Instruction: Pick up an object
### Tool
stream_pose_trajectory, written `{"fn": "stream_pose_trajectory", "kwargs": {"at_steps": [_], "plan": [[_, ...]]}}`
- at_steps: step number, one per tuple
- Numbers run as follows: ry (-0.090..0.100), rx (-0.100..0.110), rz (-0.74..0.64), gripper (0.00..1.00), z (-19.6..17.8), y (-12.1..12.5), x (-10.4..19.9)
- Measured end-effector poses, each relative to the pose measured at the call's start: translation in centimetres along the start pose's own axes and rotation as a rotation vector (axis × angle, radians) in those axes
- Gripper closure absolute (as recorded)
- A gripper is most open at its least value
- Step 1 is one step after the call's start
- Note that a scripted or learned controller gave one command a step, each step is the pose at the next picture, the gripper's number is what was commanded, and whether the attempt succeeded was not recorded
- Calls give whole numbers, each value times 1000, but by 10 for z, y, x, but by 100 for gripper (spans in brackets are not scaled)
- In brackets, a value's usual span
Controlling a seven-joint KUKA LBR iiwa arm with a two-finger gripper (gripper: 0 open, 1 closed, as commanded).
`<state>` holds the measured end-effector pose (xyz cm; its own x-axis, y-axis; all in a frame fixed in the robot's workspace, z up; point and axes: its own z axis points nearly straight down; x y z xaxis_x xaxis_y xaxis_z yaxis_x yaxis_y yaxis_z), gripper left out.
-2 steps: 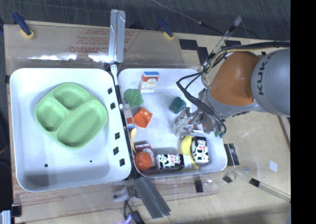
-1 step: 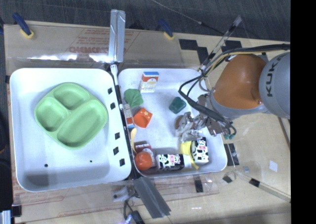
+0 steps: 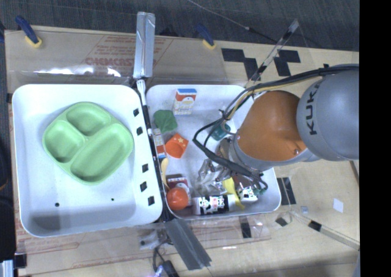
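Gripper [image 3: 211, 175] is down low in the right bin [image 3: 211, 93], near its front wall, just above the black-and-white carton [image 3: 212, 204]. The metal fingers blur into cables and clutter; I cannot tell how far apart they stand, nor whether anything sits between them. My guess is the arm is working the crowded front corner, where most things are piled.

Taking the carton as landmark: it lies on its side against the front wall. An orange ball [image 3: 178, 198] touches its left end. A yellow piece [image 3: 231, 186] rests just behind its right end, with a small white item [image 3: 247, 194] beside that. A dark red-and-brown packet [image 3: 176, 180] sits behind the ball. Farther back from the carton are an orange block [image 3: 176, 145], a green block [image 3: 164, 121], and a small white box with a red top [image 3: 184, 101] near the far wall. Any of these could serve as the thing to pick.

The orange band and grey wrist cover the bin's right half; whatever lies beneath is hidden.

Well left of the carton, the left bin [image 3: 30, 166] holds a green divided tray [image 3: 88, 141].
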<state>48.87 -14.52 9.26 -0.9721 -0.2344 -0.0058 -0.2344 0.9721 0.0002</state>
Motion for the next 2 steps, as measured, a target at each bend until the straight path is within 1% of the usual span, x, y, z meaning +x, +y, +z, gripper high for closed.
{"fn": "stream_pose_trajectory", "kwargs": {"at_steps": [1,2], "plan": [[3,3,209,100,0,26,-41],[-4,2,324,100,-140,90,-67]]}}
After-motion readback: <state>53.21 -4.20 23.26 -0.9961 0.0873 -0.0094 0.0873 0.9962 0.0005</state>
